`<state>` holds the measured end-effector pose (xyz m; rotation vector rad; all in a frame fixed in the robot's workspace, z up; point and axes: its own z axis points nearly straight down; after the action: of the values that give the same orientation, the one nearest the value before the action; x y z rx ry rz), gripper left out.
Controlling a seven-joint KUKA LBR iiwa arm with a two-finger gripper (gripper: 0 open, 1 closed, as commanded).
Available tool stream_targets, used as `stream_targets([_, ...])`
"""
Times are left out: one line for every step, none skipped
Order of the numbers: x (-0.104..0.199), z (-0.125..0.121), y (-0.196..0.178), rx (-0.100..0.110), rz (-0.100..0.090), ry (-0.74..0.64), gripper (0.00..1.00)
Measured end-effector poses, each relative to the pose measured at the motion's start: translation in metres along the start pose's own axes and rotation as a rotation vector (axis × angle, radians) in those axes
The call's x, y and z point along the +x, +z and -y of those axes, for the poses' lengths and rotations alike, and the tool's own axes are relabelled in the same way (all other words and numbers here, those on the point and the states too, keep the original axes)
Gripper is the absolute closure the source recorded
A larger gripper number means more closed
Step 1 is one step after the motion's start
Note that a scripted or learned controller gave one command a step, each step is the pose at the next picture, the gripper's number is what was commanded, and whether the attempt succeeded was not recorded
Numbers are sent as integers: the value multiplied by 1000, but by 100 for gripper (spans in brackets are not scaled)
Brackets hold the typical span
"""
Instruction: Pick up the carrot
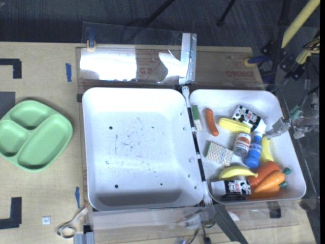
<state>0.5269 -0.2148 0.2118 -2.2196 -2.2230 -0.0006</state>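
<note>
The carrot point(269, 183) is orange with a green stem end. It lies in the near right corner of the right bin point(297, 159), pressed against a second orange carrot-like piece point(265, 171). A yellow banana point(236, 173) lies just left of them. My gripper point(290, 124) looks like a grey shape at the bin's right rim, above and behind the carrot and apart from it.
The right bin also holds a blue bottle point(253, 155), a small can point(242, 144), a second banana point(233, 124), an orange sausage point(211, 122), a checkered pouch point(219, 153) and two black-and-white cartons point(247, 116). Left of it stands the left bin point(91, 136). A green divided plate point(33, 134) sits far left.
</note>
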Motion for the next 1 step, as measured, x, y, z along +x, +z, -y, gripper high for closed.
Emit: stream_targets([4,-15,113,-3,-8,-178,0])
